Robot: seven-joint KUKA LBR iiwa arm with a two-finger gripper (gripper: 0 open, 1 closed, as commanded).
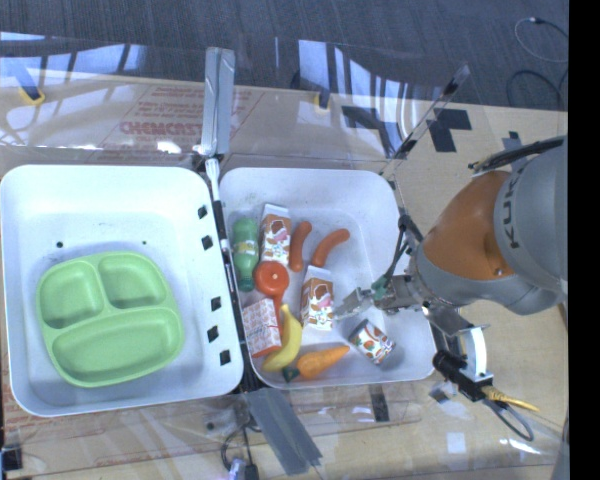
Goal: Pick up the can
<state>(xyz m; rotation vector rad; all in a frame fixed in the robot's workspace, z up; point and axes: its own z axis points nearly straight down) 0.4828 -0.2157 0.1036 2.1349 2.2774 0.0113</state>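
Hovering low in the right bin (380, 183), the gripper (352, 303) sits just above the can (373, 343). Finger state cannot be determined.

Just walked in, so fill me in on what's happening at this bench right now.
A grey KUKA arm reaches in from the right into the right bin, which holds toy food. Its gripper sits low near a small milk carton, with the can lying on its side just below it. The can rests on the bin floor, not between the fingers, so it is not yet picked up. The left bin holds a green divided plate.
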